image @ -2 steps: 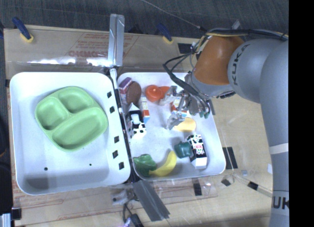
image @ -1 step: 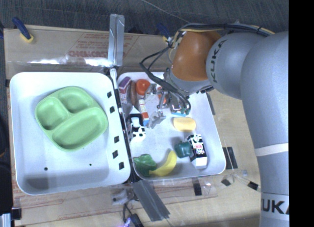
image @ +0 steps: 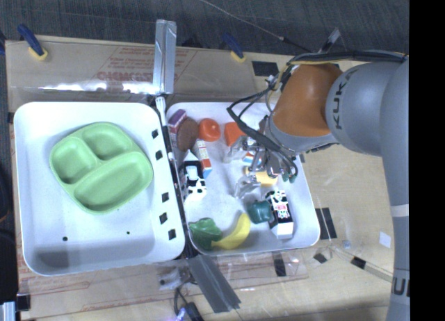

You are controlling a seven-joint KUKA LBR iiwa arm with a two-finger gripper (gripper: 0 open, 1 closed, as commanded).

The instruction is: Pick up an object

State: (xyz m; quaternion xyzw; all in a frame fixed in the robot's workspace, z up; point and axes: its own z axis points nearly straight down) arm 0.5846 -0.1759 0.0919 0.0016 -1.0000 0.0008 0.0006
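The right bin [image: 222,205] holds several small objects. A brown lump [image: 186,132], an orange ball [image: 208,130] and an orange block [image: 233,133] lie along its far side. A banana [image: 237,233] and a green leafy toy [image: 204,229] rest at the near edge. A teal cup [image: 261,212] and a cow-patterned carton [image: 280,210] sit at the near right. My gripper [image: 262,167] hangs low over the right middle of this bin, right by a small yellow item [image: 265,176]. The wrist hides what lies beneath it.
The left bin [image: 42,236] holds a green divided plate [image: 102,165]. A small bottle [image: 203,153] and a black-and-white box [image: 196,186] lie near the divider between the bins. The arm [image: 361,111] covers the right bin's far right corner. Cables loop around the wrist.
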